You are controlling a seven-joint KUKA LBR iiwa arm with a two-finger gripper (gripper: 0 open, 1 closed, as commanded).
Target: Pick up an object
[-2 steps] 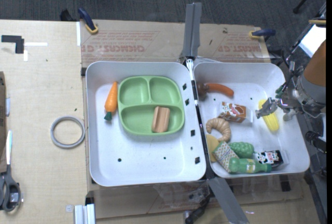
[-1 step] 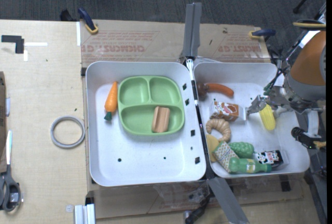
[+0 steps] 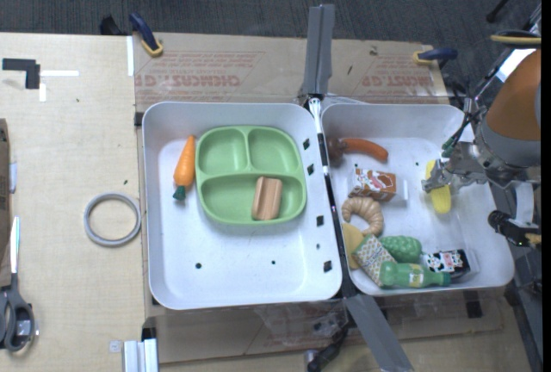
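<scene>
Highest over the bench, and so closest to the lens, is the arm's orange band [image 3: 521,103] at the right edge. Below it the gripper [image 3: 442,176] hangs low in the right bin [image 3: 482,138], toward its right side. Whether it is spread or closed cannot be told at this slant.

A yellow toy [image 3: 442,202] lies just under and slightly nearer than the gripper, seemingly touching it. Nothing shows it clamped, so I would not call it held. It looks like the likeliest target.

To do this step well, the gripper should centre over the toy's narrow width, settle fully down to the bin floor, close squarely, and then lift straight up. The toy looks smooth and rounded, so an off-centre pinch could squirt it sideways.

Left of the gripper, apart from the toy, lie a packet [image 3: 375,182] and a croissant [image 3: 363,212], with a red sausage [image 3: 362,148] farther back. Nearer sit a carton [image 3: 447,261] and a green bottle [image 3: 405,275]. None crowds the toy, so the approach looks free. In the left bin [image 3: 172,267] are a green plate [image 3: 225,157] and a carrot [image 3: 184,160].
</scene>
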